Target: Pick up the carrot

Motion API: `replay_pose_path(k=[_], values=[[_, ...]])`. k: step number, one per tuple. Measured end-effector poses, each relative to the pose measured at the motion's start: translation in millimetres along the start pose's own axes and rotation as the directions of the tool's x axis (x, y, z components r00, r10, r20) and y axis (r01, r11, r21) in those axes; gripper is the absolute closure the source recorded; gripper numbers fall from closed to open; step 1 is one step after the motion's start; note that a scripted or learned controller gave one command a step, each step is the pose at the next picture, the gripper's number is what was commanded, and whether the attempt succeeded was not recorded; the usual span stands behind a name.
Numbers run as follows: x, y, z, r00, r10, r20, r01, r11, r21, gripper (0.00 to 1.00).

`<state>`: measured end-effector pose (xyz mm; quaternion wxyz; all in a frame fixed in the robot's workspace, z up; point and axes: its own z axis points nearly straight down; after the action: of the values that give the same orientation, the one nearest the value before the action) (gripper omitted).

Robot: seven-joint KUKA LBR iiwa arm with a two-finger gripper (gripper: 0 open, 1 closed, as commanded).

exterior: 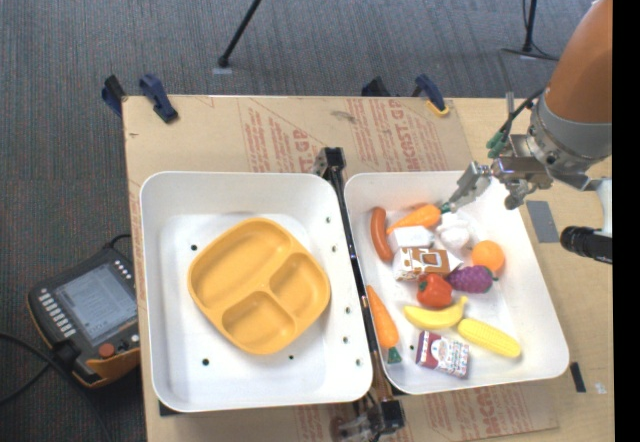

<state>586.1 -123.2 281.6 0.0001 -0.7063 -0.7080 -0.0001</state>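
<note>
Camera view has the carrot [382,318] lying in the right bin [545,325], tucked along its left wall toward the near end, orange body pointing away from the camera and the green tip at the near end. Nothing is touching it from above.

Just to its right there's a banana [434,315], and beyond that a corn cob [489,337] with a small red-and-white carton [442,353] near the front edge. A red tomato-looking thing [434,289] sits above the banana, next to a bunch of purple grapes [470,278] and an orange [488,256]. Further back: a brown-and-white box [420,261], a sausage [380,233] standing along the left side, a second orange carrot-like piece [419,218] and something white [455,232] I can't really identify.

The gripper [492,180] hangs over the far right part of that bin, well apart from the carrot. Honestly can't tell if it's spread or pressed together from this angle.

The left bin [160,230] holds a yellow divided plate [259,284]. Blue clamps [157,96] sit on the cardboard bench top [300,130], and a teach pendant [88,312] is on the floor at left.
</note>
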Motion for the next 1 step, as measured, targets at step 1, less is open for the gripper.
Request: replay_pose_path(k=[1], values=[[-64.8,29.8,84.1,1.000,0.004,-0.001,-0.004,1.000,0.004,0.00]])
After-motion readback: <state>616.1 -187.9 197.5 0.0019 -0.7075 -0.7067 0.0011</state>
